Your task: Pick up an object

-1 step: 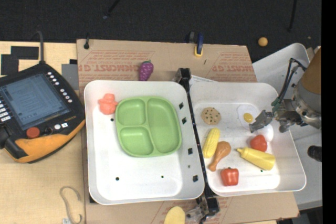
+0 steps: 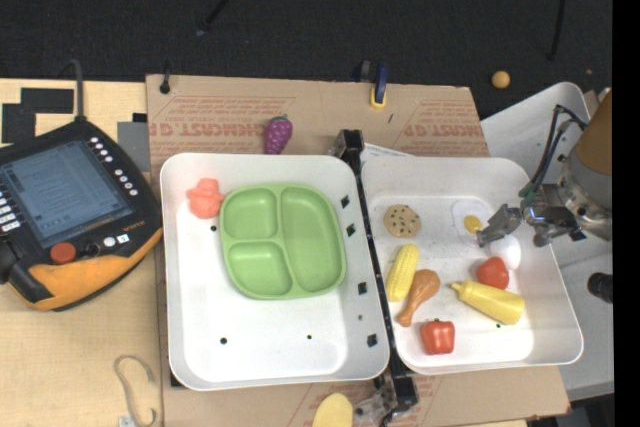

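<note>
Two shallow white plastic bins sit side by side on the table: the left bin (image 2: 190, 335) and the right bin (image 2: 545, 340). One grey arm (image 2: 585, 185) reaches in from the right, and its fingers (image 2: 497, 225) hang over the right bin's upper right part, spread apart with nothing between them.

Seven toy foods lie in the right bin. One fried-egg toy with a yellow yolk (image 2: 470, 217) lies just to the left of the fingers, nearly touching them. One small red tomato-like toy (image 2: 492, 272) lies just below the fingers. One yellow plastic mustard bottle (image 2: 490, 301) lies on its side below the tomato, farther from the fingers. One round brown chocolate-chip cookie (image 2: 402, 220) lies well to their left. One yellow corn cob (image 2: 402, 271) and one brown chicken drumstick (image 2: 418, 295) lie side by side down and to the left of the fingers. One red bell pepper with a green stem (image 2: 437, 336) lies farthest below them.

In the left bin, well away from the fingers, rest one green three-compartment plastic tray (image 2: 282, 241) and one pink-orange soft toy (image 2: 204, 199) at the tray's upper left.
</note>
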